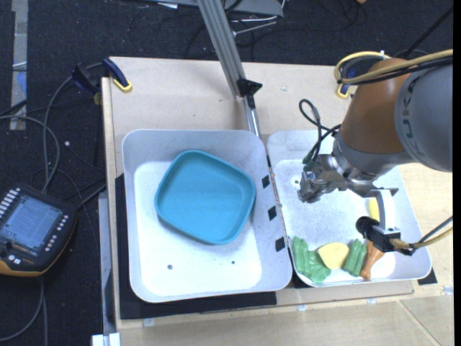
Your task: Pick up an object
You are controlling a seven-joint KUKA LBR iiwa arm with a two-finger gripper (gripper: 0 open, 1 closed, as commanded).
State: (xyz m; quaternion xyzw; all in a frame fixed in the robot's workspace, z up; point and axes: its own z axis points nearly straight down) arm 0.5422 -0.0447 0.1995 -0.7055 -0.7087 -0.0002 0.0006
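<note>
The gripper (310, 191) is poised over the right bin (288, 150). The toy pile (338, 256) lies toward the near edge (jaw state cannot be told).

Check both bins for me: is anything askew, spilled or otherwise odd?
Nothing looks spilled or damaged. The blue plate lies alone in the left bin, turned diagonally to its walls. The small items, green pieces and a yellow piece, are bunched along the right bin's near edge.
</note>
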